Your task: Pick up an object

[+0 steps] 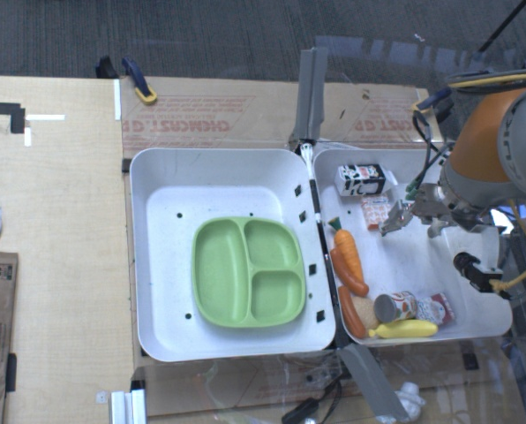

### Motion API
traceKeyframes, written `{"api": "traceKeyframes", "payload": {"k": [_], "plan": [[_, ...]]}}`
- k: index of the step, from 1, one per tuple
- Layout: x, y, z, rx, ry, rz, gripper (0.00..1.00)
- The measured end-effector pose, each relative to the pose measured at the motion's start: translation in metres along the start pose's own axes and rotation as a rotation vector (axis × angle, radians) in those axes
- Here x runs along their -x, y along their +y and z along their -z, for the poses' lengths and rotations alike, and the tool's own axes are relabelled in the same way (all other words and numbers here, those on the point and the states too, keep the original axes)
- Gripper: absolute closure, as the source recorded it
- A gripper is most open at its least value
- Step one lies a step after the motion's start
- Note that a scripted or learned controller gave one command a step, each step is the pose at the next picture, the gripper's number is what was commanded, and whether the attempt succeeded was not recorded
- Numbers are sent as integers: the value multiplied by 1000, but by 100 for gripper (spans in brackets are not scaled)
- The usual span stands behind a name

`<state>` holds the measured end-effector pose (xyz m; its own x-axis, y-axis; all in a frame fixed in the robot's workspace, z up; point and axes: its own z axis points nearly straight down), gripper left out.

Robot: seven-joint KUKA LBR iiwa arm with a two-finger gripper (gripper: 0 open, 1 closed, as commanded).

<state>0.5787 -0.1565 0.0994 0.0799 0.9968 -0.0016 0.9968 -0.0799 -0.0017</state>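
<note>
From my remote seat I could not tell whether the jaws (402, 217) were parted or clenched; at this slant they were a grey cluster hanging over the right bin (475, 329), and nothing showed between them. They sat just right of a small red-and-white packet (377, 210) and just below the black-and-white carton (361, 180) near the bin's upper left corner.

Those two were the nearest candidates. I judged the carton the better pick: it had blocky sides to close on, whereas the packet looked flat against the bin floor and likely to slip. Doing the step well meant centring over the carton, turning the wrist so the jaws straddled its short sides, and descending straight down without nudging it into the bin wall.

Farther down, the carrot (348, 260) lay along the left wall, with a sausage-like piece (349, 311), a can (393, 308), a red-labelled wrapper (427, 307) and a banana (406, 329) crowded together at the lower edge, touching one another. I reckoned that cluster risky, since closing there could catch two things or push them apart.

The left bin (157, 263) held a green divided plate (249, 271), and both bins stood on the tabletop (51, 237).
</note>
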Motion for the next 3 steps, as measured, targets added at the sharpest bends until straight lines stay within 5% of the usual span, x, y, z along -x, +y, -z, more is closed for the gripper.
{"api": "traceKeyframes", "payload": {"k": [1,2,3], "plan": [[2,-52,-8,-1,1,34,0],[-55,3,-7,2,1,87,0],[-55,3,2,1,-2,89,100]]}}
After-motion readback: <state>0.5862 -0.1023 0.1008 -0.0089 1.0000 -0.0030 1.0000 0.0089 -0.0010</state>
